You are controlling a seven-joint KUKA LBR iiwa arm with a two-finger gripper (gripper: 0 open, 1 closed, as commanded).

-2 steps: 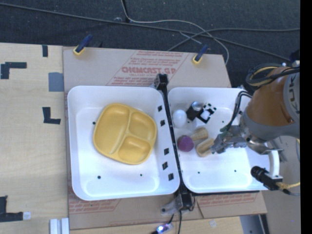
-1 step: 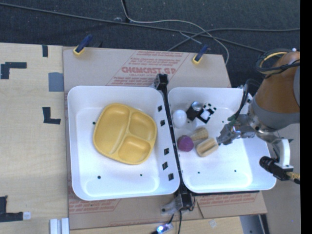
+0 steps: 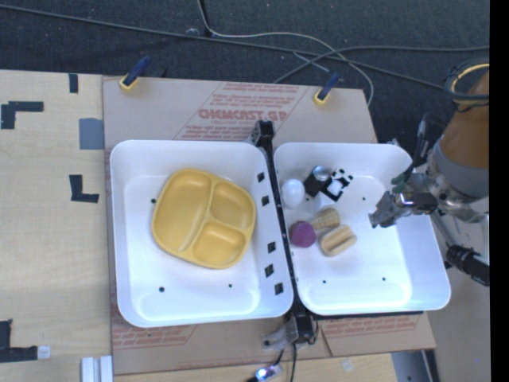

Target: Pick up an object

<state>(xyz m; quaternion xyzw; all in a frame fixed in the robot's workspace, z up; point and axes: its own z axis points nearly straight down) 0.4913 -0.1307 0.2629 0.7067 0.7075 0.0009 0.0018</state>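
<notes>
The arm reaches in from the right, its gripper [image 3: 385, 213] low over the right bin [image 3: 413, 293], well right of the purple ball [image 3: 302, 234]; finger state too blurred to tell

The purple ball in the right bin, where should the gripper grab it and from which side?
Probably from straight above, fingers closing across the purple ball at its widest part. It is round, the bin divider crowds its left, and a tan piece sits close on its right.

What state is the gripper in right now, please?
Gripper: over the right bin, apart from the objects; whether open or closed cannot be told.
</notes>
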